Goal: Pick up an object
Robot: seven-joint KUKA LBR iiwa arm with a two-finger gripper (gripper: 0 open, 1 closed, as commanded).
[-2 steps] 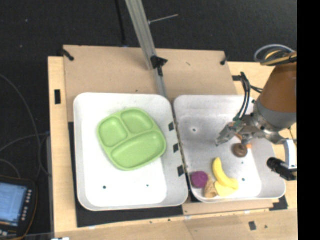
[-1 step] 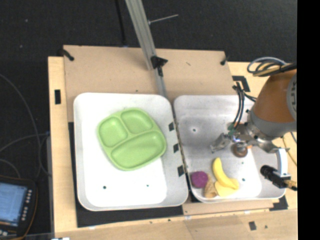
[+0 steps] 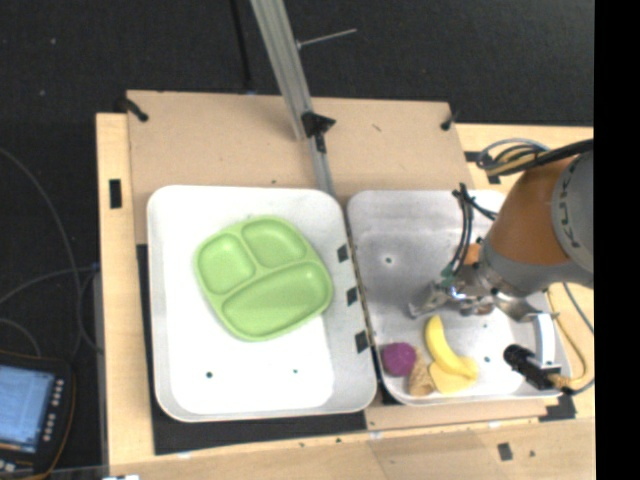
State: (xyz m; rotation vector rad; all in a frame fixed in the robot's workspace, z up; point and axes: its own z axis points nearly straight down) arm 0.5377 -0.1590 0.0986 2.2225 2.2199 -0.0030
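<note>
Nothing is picked up yet, as far as I can judge: every object I can see lies on a bin floor, so the whole grasp and lift are left to do. My gripper (image 3: 442,300) hangs over the right bin (image 3: 400,230), about midway along its length and toward its right side. It sits just above the top end of the banana (image 3: 447,353). From this slant I cannot tell whether it touches the fruit or hovers just clear of it, nor whether it is released or clenched. I see nothing held in it.

The banana lies near the right bin's front edge, and I take it as the likeliest target because it is closest to me. A purple ball (image 3: 399,358) rests just left of it by the front left corner, with a small tan piece (image 3: 421,379) against the front rim between them. The left bin (image 3: 250,393) carries a green divided plate (image 3: 265,278), well apart from me.
</note>
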